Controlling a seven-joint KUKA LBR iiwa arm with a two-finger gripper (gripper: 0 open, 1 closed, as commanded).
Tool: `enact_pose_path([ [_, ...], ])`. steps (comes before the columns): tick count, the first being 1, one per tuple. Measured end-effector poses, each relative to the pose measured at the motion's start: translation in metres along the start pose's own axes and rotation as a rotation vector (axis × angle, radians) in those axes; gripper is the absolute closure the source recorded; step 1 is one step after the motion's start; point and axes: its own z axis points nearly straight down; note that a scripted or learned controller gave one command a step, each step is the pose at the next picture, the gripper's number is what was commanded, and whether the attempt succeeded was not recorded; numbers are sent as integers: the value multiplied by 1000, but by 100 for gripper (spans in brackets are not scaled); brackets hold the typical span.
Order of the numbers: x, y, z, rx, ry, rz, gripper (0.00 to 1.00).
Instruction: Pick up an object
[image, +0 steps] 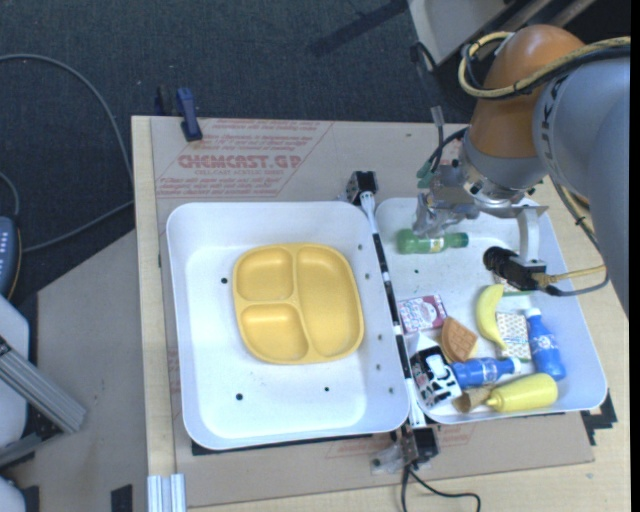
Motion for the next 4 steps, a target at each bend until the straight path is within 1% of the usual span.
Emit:
enact_pose_path([
  [1, -1, -1, 1, 2, -1, 0, 0],
  [2, -52, 21, 93, 6, -1, 2, 0],
  [3, -51, 30, 103, 21, 0, 4, 0],
  [4, -51, 29, 94, 26, -1, 4, 100],
])
